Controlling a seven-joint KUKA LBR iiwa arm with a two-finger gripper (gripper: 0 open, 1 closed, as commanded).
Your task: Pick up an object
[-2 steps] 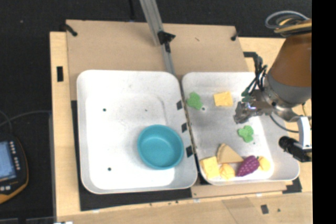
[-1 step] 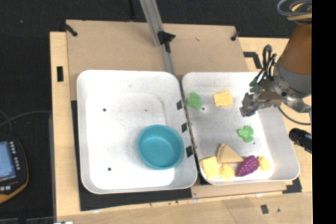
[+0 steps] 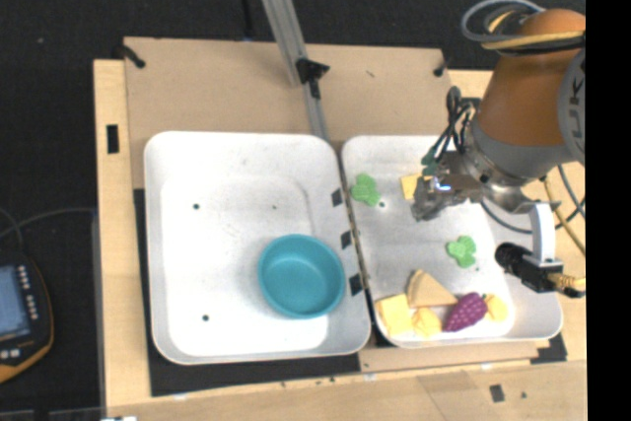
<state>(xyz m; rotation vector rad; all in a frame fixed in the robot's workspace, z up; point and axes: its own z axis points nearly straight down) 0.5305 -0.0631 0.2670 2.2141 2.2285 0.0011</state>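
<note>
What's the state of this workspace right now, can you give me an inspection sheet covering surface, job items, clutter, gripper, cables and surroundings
Surface: bench bears a left bin and a right bin side by side.
Job's things: right bin holds two green pieces, a small yellow piece, and by its near rim a tan wedge, yellow blocks and a purple grape bunch.
Clutter: teal bowl upright in the left bin.
Gripper: gripper low over the right bin beside the small yellow piece; finger state unclear.
Cables: black cables along the wrist.
Surroundings: slanted metal pole; handheld pendant at far left.
</note>
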